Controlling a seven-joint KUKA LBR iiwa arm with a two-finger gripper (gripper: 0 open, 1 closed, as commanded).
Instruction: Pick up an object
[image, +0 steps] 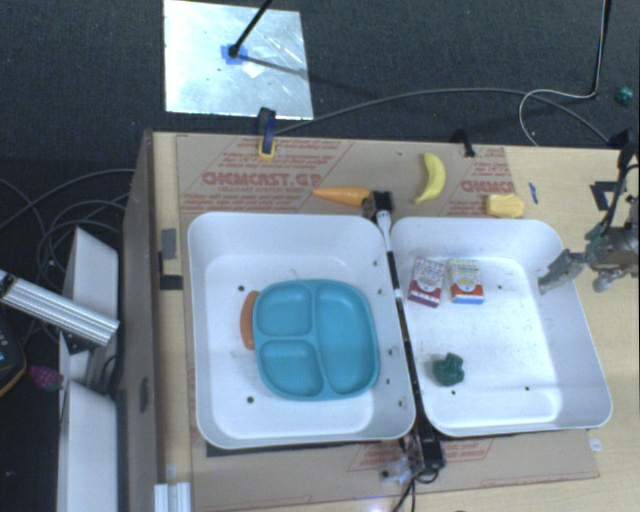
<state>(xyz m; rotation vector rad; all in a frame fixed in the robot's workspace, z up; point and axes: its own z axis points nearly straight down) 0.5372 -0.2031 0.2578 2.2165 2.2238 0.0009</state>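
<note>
The pincer (585, 262) hangs over the right bin's (530, 415) right rim — whether apart or together I cannot tell. Two small cartons (448, 281) lie far-left, a green toy (448, 369) near-left; descending here risks striking the rim — grabbing nothing.

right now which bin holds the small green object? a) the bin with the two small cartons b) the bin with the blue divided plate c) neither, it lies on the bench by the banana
a: the small green object lies in the right-hand bin, nearer the camera than the two small cartons, while the blue divided plate sits in the other bin.
</note>
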